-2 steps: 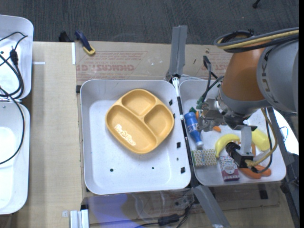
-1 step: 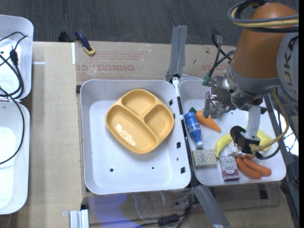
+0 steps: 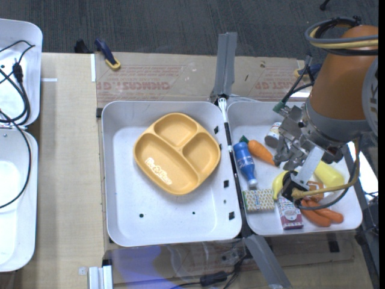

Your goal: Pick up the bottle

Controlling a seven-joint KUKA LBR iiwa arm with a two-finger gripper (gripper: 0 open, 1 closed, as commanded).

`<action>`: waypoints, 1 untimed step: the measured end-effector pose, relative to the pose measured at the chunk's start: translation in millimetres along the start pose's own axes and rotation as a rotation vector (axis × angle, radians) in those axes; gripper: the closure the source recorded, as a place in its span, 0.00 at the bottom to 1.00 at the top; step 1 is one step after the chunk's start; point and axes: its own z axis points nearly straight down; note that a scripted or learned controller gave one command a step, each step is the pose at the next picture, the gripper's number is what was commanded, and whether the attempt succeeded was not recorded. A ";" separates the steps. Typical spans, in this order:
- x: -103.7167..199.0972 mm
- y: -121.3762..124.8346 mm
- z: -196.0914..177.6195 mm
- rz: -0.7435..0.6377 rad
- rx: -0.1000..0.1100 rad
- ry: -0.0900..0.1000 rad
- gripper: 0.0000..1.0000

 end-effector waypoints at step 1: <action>43.7 -33.5 -31.7 0.118 -0.002 0.002 1.00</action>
